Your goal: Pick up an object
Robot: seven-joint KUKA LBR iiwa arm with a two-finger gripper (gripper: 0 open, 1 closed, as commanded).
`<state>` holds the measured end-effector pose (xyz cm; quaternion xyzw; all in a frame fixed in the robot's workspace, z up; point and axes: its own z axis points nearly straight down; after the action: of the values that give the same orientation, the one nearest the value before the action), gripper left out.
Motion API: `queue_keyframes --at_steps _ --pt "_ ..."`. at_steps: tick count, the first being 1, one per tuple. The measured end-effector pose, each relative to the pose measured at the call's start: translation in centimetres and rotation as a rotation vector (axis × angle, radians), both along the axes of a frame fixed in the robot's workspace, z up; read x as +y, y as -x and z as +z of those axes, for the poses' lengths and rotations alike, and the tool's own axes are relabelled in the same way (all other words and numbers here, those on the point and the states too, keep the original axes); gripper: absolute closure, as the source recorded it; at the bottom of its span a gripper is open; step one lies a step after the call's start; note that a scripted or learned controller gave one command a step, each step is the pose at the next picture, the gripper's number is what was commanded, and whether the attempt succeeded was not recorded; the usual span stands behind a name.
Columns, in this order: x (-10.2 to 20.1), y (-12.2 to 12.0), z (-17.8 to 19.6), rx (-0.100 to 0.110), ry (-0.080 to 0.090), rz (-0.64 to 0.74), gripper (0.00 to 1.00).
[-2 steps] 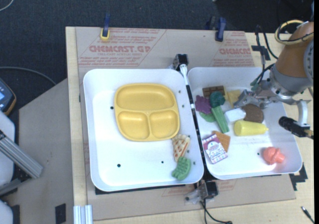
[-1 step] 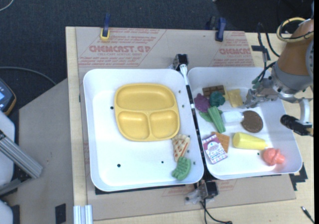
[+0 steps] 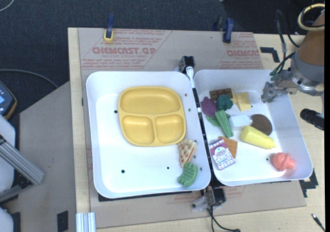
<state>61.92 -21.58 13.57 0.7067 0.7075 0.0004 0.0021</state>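
My claw (image 3: 272, 92) sits over the far right edge of the right bin (image 3: 304, 138); can't tell how it stands or whether it has anything. Right bin: yellow banana-like piece (image 3: 257, 137), brown round piece (image 3: 262, 122), pink item (image 3: 282, 162) near right corner, green vegetable (image 3: 223, 121), purple piece (image 3: 208, 106), printed packet (image 3: 222, 154). Left bin (image 3: 103, 138): yellow divided tray (image 3: 151, 115), waffle piece (image 3: 187, 151) and green toy (image 3: 188, 174) at its near right.

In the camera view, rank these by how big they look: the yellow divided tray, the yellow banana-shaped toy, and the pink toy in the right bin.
1. yellow divided tray, by far the largest
2. yellow banana-shaped toy
3. pink toy, smallest
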Motion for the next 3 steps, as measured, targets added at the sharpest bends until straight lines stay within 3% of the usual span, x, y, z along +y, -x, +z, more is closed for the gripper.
queue_keyframes --at_steps 1,2,3 --pt "-0.7 -0.6 5.9 -0.002 0.001 0.0 1.0" --pt "-0.8 -0.7 8.9 0.0 0.0 0.001 1.0" --pt "4.1 -1.0 7.8 0.01 -0.006 0.004 1.0"
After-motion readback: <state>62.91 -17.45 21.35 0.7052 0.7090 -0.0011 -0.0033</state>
